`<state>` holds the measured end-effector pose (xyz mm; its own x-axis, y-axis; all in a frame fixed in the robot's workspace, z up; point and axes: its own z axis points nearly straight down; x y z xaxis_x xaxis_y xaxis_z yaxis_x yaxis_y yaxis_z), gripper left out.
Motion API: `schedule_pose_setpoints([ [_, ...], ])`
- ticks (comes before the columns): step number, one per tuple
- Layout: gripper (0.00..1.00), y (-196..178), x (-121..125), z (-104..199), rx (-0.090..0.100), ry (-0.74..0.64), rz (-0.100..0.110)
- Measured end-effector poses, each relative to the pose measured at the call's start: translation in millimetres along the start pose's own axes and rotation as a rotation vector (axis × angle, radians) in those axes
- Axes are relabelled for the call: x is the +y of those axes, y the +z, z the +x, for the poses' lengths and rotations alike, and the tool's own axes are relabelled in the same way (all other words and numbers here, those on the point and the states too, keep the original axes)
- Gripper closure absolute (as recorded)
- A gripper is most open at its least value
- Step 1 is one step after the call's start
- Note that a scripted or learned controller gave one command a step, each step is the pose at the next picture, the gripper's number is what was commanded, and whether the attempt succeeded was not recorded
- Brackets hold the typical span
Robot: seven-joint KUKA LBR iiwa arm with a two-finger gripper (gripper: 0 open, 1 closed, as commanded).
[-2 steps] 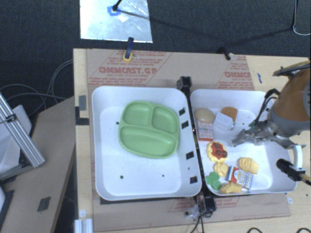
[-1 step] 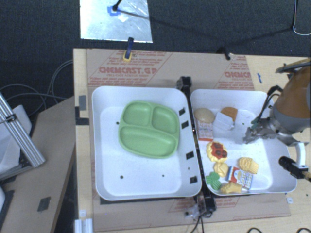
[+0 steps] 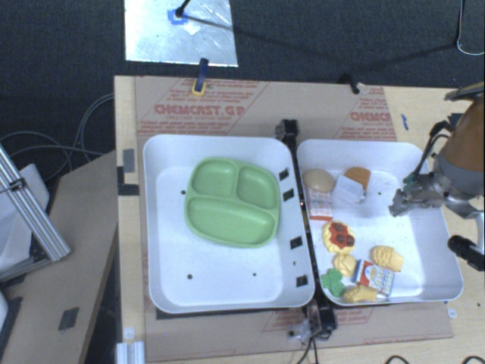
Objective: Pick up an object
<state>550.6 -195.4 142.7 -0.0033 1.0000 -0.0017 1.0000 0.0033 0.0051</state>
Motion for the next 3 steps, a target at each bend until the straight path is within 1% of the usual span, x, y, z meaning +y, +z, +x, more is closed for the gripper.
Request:
schedule_pose_setpoints([
  [1,1.0,-60,10,4,-0.001,-0.002,-0.002],
  [2,1.0,-83,11,4,0.0,-0.001,0.0],
  [3,1.0,-73,29,55,0.003,-0.007,0.003],
])
